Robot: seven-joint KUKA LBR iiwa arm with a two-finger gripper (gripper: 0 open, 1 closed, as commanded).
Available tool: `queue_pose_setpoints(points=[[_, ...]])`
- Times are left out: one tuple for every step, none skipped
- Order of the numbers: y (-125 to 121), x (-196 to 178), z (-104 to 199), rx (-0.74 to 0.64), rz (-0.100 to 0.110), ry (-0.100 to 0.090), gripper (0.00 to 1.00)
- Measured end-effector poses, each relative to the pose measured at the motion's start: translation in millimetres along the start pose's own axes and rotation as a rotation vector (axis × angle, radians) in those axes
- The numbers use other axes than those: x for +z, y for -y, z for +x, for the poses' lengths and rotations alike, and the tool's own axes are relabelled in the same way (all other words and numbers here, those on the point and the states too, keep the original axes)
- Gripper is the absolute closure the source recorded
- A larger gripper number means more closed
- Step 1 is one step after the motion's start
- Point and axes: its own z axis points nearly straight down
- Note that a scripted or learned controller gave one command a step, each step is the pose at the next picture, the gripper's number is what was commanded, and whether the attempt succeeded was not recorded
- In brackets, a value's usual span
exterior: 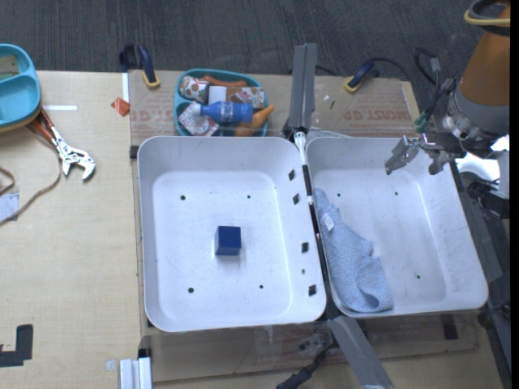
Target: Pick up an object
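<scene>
A small blue block (229,241) sits flat near the middle of the left-hand bin (162,298), apart from every wall, so fingers could come down on either side of it. In the right-hand bin (454,290) a pale blue cloth (350,262) lies crumpled along the lower left wall. The gripper (416,154) hangs at the frame's upper right above that bin's far edge, fingers spread and holding nothing, probably parked clear before descending.

My gripper (418,156) hangs over the right bin's (454,298) far right corner. A cloth (353,262) lies along that bin's left side. A block (229,241) sits mid-floor in the left bin (162,298).
</scene>
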Motion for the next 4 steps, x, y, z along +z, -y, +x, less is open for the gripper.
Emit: queue_pose_setpoints(points=[[0,-8,-1,-0.001,0.001,0.001,1.00],[41,118,4,0.181,0.001,-0.001,1.00],[41,118,3,0.182,0.000,-0.001,0.00],[45,31,-45,0.237,-0.002,0.001,0.00]])
